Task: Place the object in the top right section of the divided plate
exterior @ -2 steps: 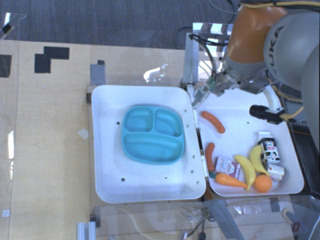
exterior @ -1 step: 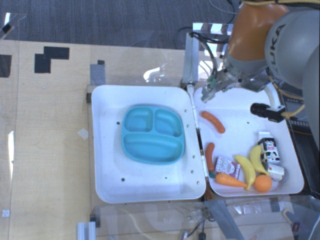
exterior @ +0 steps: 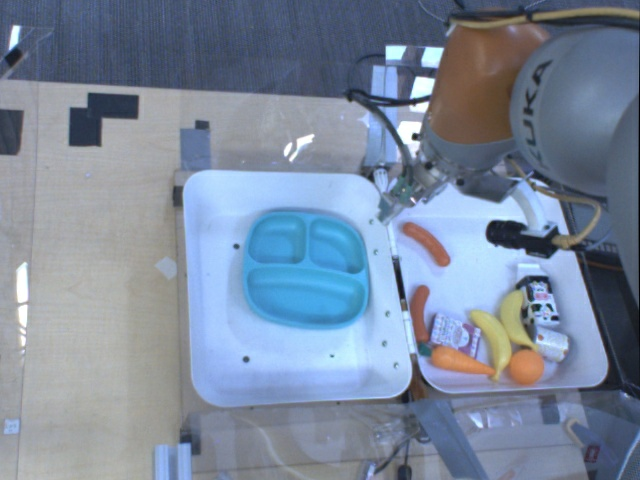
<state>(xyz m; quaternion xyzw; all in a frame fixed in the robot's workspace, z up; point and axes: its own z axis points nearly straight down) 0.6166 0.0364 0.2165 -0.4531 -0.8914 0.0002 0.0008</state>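
Divided plate (exterior: 305,282): smooth blue plastic, rounded, three sections, centre of left bin (exterior: 210,368). My gripper (exterior: 393,204) above bin seam, at plate's 1 o'clock; cannot tell finger gap, nothing visibly held. Glossy orange sausage (exterior: 426,244) in right bin (exterior: 590,368), at gripper's 4 o'clock; curved yellow bananas (exterior: 502,328) at 5 o'clock.

Grey arm (exterior: 585,98); orange band (exterior: 480,78); yellow cable (exterior: 560,13); black lettering

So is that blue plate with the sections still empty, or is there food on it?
Empty. The blue plate shows three bare sections; the sausages, carrot and bananas all lie in the right bin.
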